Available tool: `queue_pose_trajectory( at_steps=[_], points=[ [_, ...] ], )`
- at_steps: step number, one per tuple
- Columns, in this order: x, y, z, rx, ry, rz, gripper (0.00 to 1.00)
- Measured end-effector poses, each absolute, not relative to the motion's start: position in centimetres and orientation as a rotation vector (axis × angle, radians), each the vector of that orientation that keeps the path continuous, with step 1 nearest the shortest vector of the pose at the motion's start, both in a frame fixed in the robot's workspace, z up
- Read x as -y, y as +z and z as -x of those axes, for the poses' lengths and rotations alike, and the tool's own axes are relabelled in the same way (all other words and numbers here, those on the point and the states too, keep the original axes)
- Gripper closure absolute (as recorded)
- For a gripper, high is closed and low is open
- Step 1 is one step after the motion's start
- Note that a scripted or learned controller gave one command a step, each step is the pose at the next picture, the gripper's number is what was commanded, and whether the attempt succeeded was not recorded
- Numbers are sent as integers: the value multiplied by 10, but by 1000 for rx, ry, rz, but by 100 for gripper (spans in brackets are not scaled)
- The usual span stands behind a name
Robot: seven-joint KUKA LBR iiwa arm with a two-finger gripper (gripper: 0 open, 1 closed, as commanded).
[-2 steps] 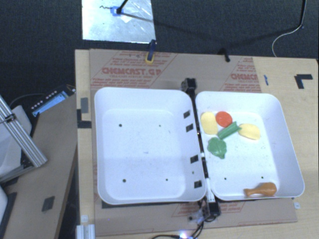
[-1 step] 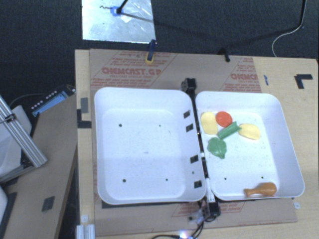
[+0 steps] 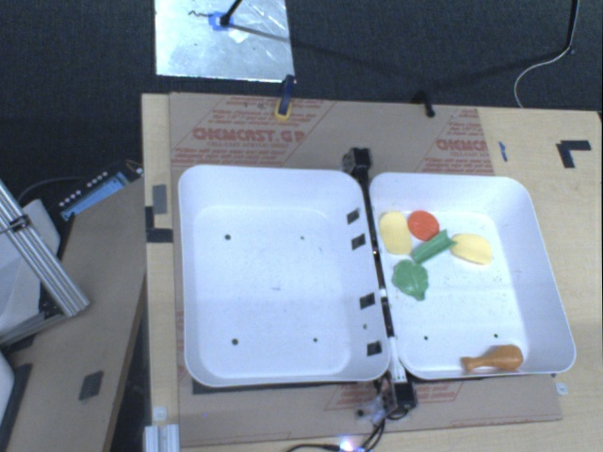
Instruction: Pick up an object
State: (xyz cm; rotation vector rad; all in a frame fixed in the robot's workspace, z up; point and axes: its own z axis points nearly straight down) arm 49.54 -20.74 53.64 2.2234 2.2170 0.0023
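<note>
Several toy foods lie in the right bin. A pale yellow piece sits near its left wall, with a red-orange round piece touching it on the right. A green stick-shaped piece runs between them and a yellow lemon-like piece. Just below lies a green leafy piece. An orange-brown drumstick rests alone by the bin's front wall.
The left bin stands beside the right one, joined along a black hinge strip. Both sit on a cardboard sheet. A shiny metal plate lies behind the bench, and a metal frame stands at the left.
</note>
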Motion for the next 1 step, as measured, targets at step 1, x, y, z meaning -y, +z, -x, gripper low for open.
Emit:
queue_pose_trajectory(
  at_steps=[1],
  points=[
    [205,535,-594,-2225,4,-2208,100]
  ],
)
